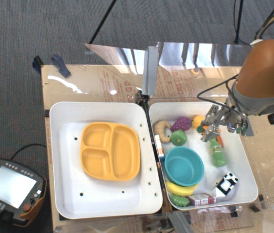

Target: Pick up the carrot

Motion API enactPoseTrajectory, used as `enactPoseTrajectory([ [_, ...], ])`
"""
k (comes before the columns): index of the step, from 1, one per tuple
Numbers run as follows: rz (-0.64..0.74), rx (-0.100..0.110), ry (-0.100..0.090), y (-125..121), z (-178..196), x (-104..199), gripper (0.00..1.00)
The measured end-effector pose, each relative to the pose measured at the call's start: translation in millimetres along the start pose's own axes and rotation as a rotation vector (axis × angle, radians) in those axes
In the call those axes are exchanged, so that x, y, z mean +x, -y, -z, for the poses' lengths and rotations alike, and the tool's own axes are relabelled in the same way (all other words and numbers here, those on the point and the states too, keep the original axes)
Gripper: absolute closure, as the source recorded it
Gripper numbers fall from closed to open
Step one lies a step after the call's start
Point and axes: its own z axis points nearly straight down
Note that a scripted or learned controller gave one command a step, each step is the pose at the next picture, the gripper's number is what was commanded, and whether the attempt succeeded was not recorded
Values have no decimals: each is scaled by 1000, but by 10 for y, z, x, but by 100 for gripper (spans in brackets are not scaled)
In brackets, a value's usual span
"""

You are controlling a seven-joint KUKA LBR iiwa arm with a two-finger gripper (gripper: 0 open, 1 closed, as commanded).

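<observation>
Gripper [218,123] hangs low over the upper right part of the right bin [249,171], arm [258,76] reaching in from the right. Finger state: cannot tell, the metal parts blur together from where I stand.

Carrot [219,141]: a small orange piece with a green end, lying just below the gripper and touching or nearly touching the top of the green bottle [218,157]. Exact outline is hard to make out.

Neighbours in the same bin: yellow lemon-like piece [198,121] and purple grapes [181,124] to the left, green apple [178,138], tan croissant-shaped piece [162,128], teal bowl [184,165] with a banana [179,188] at its lower edge. Left bin [59,130] holds the yellow divided plate [110,151].

Risks, as I judge them:
- Carrot is small and crowded by the bottle; a close could catch the bottle instead, or both.
- Gripper appears slightly up and left of the carrot; descending without correction could land on bare floor or nudge the carrot aside.
- Smooth toy surface may slip out on the lift.
</observation>
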Motion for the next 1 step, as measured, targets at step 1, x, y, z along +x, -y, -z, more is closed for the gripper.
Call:
enactPoseTrajectory([
  [1,163,-4,0,551,-1013,86,100],
])
